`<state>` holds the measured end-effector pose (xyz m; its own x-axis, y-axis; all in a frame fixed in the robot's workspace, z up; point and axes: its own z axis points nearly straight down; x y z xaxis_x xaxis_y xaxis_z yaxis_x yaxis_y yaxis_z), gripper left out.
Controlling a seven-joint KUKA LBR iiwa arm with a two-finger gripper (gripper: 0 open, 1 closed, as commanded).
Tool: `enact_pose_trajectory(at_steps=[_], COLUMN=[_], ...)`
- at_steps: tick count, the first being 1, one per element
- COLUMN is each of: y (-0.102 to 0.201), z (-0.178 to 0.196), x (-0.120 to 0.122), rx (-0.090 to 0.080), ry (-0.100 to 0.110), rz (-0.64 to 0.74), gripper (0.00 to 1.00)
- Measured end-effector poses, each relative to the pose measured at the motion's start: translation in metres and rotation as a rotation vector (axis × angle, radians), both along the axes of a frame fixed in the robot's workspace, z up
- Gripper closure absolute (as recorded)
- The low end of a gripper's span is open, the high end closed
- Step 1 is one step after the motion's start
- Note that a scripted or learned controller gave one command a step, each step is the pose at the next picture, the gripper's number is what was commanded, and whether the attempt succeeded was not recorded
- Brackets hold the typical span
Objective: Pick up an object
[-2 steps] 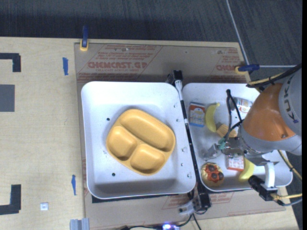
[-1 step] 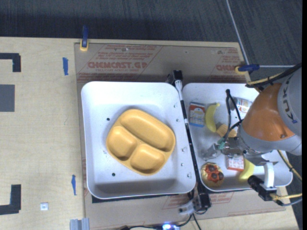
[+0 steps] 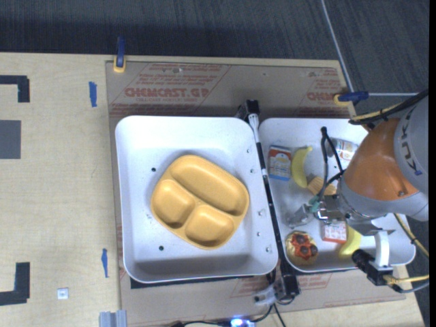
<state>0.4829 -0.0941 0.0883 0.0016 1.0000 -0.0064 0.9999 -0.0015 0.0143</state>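
Gripper (image 3: 304, 214), perhaps open, over right bin (image 3: 402, 254)

I'm looking at a lab: taped plywood bench (image 3: 54, 203), two white bins (image 3: 129, 182), cables beside them.

Red print on the cardboard sheet (image 3: 204, 80) under the bins reads roughly "CHEMCAST", followed by letters too faint to make out. The arm's grey housing (image 3: 419, 148) shows part of "KUKA". The small packets' labels are illegible.
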Motion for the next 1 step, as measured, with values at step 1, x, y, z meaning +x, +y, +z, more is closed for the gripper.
enact_pose_trajectory(at_steps=[1], y=[-0.0009], z=[-0.0002], x=[-0.0001], rx=[0.001], ry=[0.0], rz=[0.001], gripper=[0.0])
